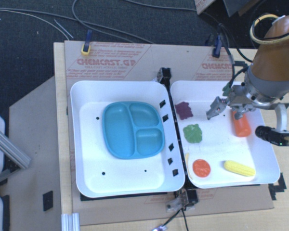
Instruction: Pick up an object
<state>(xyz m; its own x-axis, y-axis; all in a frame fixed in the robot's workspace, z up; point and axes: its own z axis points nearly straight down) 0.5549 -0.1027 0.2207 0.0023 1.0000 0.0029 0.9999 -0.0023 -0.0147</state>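
Over the right bin (267, 170): gripper (227, 110) spread wide and holding nothing, poised between purple piece (184, 109) and orange piece (241, 126), touching neither; risk judged: closing on bare floor, or nudging the orange piece aside, through descending off-centre.

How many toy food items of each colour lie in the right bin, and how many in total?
Purple: 1
Green: 1
Orange: 1
Red: 1
Yellow: 1
Total: 5
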